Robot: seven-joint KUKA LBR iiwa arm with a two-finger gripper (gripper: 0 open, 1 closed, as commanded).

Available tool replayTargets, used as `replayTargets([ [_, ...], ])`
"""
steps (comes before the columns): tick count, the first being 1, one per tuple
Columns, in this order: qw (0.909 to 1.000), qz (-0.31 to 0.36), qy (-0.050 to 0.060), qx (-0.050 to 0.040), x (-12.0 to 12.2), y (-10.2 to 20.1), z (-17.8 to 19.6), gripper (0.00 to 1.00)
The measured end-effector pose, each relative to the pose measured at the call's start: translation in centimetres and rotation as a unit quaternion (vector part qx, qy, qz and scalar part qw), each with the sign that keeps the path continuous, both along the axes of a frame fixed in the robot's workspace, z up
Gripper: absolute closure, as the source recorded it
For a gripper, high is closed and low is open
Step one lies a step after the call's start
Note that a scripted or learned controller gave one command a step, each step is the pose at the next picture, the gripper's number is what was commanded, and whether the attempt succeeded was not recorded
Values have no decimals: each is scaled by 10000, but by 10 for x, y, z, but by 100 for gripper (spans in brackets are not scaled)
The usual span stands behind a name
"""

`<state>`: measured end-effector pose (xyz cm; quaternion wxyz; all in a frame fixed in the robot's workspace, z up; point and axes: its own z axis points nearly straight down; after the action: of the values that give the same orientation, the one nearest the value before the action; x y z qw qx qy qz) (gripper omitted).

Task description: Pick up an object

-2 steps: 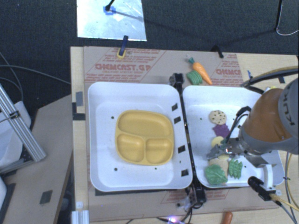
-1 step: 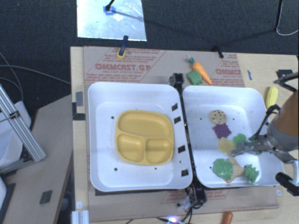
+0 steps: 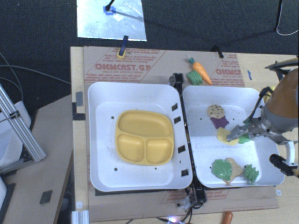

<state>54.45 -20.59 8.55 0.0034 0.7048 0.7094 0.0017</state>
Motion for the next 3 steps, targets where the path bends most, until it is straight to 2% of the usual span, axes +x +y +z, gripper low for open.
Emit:
replayTargets([
  [1, 10000, -44, 51, 17, -61, -1, 1, 0],
  [2, 10000, -29, 17, 7, -57, -1, 12, 100],
  [3, 10000, -29, 35, 12, -58, 0, -2, 100],
])
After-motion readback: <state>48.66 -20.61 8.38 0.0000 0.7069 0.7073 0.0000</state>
